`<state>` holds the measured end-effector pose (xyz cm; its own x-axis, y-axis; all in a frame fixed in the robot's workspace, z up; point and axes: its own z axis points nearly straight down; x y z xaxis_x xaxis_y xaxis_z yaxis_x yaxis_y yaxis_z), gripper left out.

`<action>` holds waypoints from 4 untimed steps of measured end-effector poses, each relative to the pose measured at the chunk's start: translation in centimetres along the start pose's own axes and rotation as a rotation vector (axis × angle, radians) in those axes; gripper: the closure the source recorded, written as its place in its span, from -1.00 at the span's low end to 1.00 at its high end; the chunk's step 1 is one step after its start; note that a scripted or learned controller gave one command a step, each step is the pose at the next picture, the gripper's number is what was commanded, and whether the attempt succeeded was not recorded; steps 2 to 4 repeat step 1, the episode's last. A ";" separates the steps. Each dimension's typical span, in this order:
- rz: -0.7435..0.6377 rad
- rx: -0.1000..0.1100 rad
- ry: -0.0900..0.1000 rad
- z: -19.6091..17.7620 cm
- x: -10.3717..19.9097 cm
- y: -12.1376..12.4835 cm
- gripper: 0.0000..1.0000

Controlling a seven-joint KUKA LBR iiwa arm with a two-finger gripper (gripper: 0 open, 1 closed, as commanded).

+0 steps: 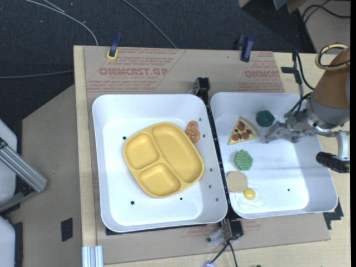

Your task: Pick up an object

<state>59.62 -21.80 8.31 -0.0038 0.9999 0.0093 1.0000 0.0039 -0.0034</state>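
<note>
Brown cardboard-topped bench: right shallow white bin contains a triangular pizza-slice toy. Gripper, fingers spread, empty, just beside a dark green lump.

Pizza slice, dark-green lump, green ball, tan disc, fried egg, flat in right bin.

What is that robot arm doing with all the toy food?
The gripper is down in the right bin, beside a dark green toy and a pizza slice. It holds nothing yet. A green bumpy toy, a tan disc and a fried egg lie nearby. A yellow divided plate sits in the left bin.
</note>
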 end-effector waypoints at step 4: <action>0.000 -0.003 -0.007 -1.2 -0.2 0.0 1.00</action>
